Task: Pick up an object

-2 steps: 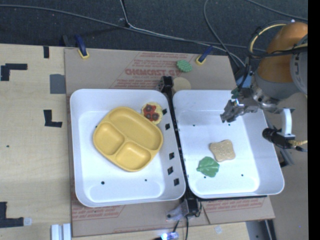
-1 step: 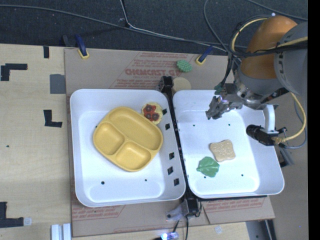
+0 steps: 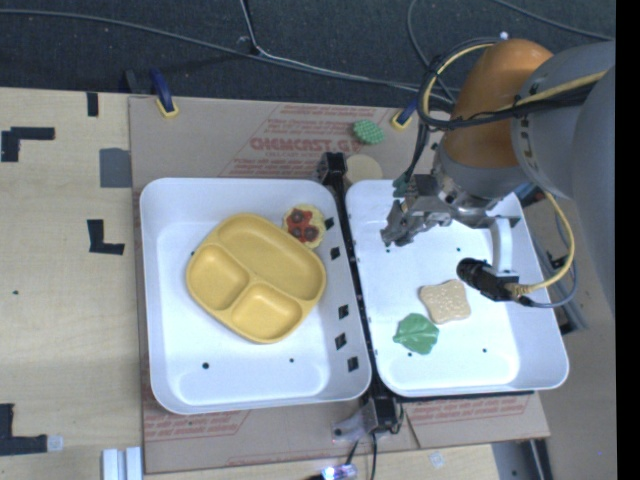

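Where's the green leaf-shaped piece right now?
The green leaf piece lies in the right bin, near its front edge, just below and left of the tan cracker-like piece.

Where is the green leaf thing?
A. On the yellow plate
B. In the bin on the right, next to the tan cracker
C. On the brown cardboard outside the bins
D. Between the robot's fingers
B. The green leaf lies on the floor of the right bin, just below and left of the tan cracker.

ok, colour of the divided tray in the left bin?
Yellow: the divided tray is plain yellow all over, seen clearly in the camera view.
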`<state>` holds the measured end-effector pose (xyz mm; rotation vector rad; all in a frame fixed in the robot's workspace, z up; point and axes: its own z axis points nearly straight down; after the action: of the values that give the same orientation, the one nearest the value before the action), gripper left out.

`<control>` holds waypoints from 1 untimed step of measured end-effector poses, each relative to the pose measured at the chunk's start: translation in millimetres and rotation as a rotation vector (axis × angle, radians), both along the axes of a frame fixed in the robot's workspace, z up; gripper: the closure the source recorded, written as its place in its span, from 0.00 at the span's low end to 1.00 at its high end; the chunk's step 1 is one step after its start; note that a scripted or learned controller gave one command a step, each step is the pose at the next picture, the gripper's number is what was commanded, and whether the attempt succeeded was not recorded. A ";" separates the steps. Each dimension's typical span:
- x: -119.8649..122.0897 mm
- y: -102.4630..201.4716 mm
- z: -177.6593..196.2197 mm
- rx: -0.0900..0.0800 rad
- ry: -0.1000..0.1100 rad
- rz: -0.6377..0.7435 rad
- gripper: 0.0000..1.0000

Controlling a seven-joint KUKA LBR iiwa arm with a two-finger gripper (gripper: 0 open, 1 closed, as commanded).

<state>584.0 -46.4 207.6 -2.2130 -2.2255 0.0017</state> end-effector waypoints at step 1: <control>-5.8 44.2 6.4 0.000 -0.001 0.001 1.00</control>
<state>578.2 -2.2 214.0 -2.2130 -2.2268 0.0002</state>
